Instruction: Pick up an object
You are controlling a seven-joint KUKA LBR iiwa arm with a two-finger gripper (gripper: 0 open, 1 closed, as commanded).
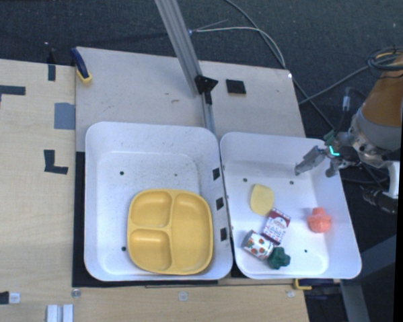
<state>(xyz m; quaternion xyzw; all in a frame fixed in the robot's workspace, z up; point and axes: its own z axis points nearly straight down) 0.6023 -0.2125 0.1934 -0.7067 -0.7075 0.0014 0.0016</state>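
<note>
Orange ball (pixel 319 220) lies in right bin (pixel 337 265), below tool (pixel 321 162), apart from it. Yellow piece (pixel 261 198), small carton (pixel 275 227), can (pixel 257 245), green toy (pixel 279 259) farther down-left of tool. Tool fingers spread, nothing between. Step: approach, judged. Next: choose target, descend, close.

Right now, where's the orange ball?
The orange ball lies in the right bin, near its right wall, right of the small red-and-white carton.

Robotics lab, taped bench (pixel 25 181), loose cables (pixel 262 32), two white bins (pixel 101 145)
</note>
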